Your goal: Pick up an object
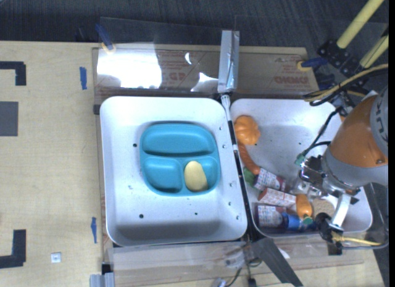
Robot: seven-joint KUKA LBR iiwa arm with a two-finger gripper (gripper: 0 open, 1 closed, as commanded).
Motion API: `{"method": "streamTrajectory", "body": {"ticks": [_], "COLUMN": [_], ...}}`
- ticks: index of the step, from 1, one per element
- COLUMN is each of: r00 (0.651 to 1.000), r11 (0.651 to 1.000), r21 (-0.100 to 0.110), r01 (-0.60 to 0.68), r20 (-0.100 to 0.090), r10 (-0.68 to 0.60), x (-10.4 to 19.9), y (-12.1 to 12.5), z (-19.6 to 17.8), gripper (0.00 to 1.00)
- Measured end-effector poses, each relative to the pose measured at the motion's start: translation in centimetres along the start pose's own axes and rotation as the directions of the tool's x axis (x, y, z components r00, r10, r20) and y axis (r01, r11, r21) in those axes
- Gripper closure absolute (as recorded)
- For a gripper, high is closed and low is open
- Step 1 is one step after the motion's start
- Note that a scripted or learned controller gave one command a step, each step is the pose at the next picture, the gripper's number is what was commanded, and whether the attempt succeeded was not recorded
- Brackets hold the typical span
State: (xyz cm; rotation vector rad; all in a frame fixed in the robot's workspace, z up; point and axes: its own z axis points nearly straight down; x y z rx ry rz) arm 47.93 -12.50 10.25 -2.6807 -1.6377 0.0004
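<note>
Overhead cam: the worry is clutter, since the small orange piece (302, 206) sits right at the pincer (307, 188), jammed against the packets (275, 197) and bottle (289, 221) just beside it, so a grab could slip or drag neighbours along. The arm (358, 141) dips steeply into the cluttered bin (278, 116), wrist low over the pile; can't tell if the pincer's open or closed.
</note>
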Motion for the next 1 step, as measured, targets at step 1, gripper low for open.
{"method": "streamTrajectory", "body": {"ticks": [1], "r00": [1.0], "r11": [1.0], "r21": [-0.003], "r01": [-0.028], "r20": [-0.005], "r10": [0.028], "x": [8.51], "y": [3.6], "z": [-8.41], "gripper": [1.0]}}
